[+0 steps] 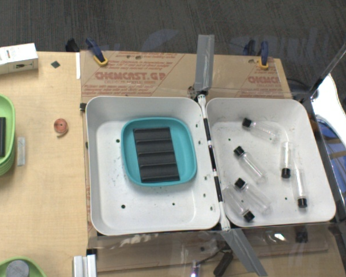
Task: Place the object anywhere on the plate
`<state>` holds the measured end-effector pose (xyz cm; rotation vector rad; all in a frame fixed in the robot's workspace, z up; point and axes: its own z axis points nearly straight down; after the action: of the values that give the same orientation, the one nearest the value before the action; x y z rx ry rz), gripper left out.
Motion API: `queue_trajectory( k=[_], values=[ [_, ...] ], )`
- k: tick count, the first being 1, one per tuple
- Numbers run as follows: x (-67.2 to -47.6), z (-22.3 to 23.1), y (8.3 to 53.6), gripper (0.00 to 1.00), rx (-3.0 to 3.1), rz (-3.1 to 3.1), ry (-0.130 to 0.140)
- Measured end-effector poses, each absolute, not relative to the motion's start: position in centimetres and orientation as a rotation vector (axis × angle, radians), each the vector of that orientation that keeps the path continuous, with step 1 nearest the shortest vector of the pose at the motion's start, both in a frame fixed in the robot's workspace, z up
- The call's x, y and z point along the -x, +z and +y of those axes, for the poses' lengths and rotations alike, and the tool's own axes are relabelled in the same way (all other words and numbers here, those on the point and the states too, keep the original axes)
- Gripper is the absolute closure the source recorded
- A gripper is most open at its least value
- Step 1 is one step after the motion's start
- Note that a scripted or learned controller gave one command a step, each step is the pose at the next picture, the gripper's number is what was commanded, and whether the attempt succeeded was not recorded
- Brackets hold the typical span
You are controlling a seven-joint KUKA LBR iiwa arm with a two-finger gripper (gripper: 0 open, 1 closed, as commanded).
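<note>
Tool: grip state cannot be told. Right bin (318,172): six clear vials (251,166) with black caps, lying scattered, some touching. Left bin (104,203): teal plate (127,150), centred, bearing a black ridged block (156,153). Worktop (40,206): green tray (8,111) at far edge.
</note>
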<state>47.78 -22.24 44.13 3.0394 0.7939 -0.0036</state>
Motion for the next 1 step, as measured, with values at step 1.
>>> queue_trajectory(
  k=[1],
  values=[
    [-47.8, -22.23, 44.11, 0.0, -3.071, 0.658, -0.005]
  ],
)
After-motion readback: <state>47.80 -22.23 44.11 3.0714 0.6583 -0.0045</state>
